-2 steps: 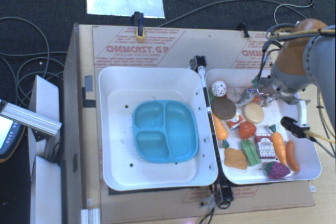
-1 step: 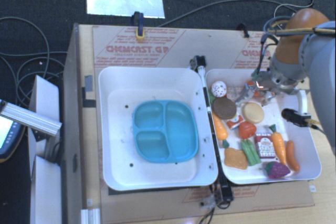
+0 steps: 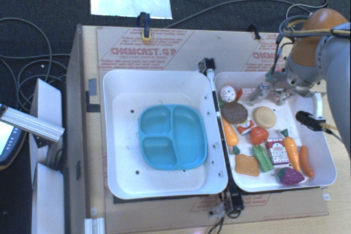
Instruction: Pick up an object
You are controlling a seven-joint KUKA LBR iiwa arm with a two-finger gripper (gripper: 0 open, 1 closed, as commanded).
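My gripper (image 3: 270, 95) hangs over the back of the right bin (image 3: 328, 172), with its fingers spread and nothing between them. Just below it lies a tan bun (image 3: 265, 117). A brown patty (image 3: 235, 113) and a white ball with red spots (image 3: 227, 94) are to its left. Further forward sit a red tomato (image 3: 259, 135), an orange carrot (image 3: 229, 131), a green cucumber (image 3: 262, 157), a red box (image 3: 277, 152), two more carrots (image 3: 291, 152) (image 3: 305, 162), a yellow-orange piece (image 3: 247, 165) and purple grapes (image 3: 290, 176).
The left bin (image 3: 118, 134) holds a blue divided plate (image 3: 173, 137). A ridge (image 3: 216, 118) separates the two bins. The arm (image 3: 323, 46) comes in over the right bin's back right corner.
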